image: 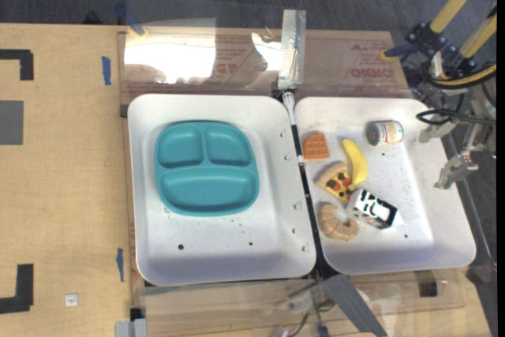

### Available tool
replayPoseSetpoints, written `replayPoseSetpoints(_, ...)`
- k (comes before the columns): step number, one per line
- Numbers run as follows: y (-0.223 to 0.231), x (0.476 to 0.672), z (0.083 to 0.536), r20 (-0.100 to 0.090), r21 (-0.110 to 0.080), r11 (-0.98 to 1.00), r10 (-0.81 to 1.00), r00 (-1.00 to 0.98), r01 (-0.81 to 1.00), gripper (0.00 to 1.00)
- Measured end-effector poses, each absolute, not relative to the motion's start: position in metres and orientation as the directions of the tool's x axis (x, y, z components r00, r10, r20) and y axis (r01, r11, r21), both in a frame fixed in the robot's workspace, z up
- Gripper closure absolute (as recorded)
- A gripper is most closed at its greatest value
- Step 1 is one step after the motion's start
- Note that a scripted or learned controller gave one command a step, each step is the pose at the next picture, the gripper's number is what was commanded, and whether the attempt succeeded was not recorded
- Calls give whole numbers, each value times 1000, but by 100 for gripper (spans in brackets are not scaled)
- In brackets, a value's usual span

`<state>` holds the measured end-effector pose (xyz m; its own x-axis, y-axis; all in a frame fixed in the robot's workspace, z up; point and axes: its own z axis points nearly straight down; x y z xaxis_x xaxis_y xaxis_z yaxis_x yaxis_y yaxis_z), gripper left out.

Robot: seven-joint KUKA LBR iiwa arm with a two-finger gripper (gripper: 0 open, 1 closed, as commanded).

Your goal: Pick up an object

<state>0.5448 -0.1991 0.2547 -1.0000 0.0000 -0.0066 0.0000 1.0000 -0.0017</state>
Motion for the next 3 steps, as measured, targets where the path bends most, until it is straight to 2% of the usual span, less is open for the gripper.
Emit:
replayPoseSetpoints(1,-221,551,101,7,3,992,129,-992,129,0)
replayPoseSetpoints(2,-222,558,120,-15,-3,992,125,-992,125,100)
replayPoseSetpoints(3,-145,565,205,-11,4,913,409,-913,409,100)
